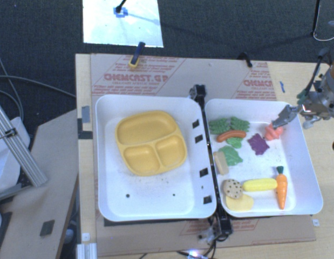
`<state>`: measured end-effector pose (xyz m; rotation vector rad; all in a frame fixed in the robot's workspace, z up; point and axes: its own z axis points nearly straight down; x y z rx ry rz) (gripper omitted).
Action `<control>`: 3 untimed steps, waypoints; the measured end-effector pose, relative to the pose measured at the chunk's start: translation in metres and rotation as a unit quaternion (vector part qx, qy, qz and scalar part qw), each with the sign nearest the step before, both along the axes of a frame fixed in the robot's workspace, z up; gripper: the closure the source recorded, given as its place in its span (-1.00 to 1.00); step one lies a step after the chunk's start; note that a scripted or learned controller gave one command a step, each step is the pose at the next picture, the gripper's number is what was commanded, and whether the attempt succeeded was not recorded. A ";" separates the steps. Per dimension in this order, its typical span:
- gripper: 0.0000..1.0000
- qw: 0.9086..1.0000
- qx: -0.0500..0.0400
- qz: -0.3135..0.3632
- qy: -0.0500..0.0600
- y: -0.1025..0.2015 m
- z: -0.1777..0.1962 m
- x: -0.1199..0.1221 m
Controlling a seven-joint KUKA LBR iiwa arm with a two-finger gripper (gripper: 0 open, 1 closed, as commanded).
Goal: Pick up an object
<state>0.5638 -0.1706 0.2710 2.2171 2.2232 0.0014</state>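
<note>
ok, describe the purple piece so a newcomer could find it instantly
Look in the right-hand white bin, upper half. Right of the sausage and lower left of the salmon-pink piece lies the purple piece. It is the sole purple item, flat and jagged-edged.

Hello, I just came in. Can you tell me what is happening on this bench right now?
A robot arm reaches in from the right, and its gripper is low over the right bin, close to a small salmon-pink toy. Whether it grips the toy is unclear. Other toy foods lie there, such as a carrot and a cookie. The left bin holds a yellow divided plate.
</note>
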 end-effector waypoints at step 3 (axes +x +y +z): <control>-1.00 1.000 -0.001 0.002 -0.003 -0.035 -0.185 0.075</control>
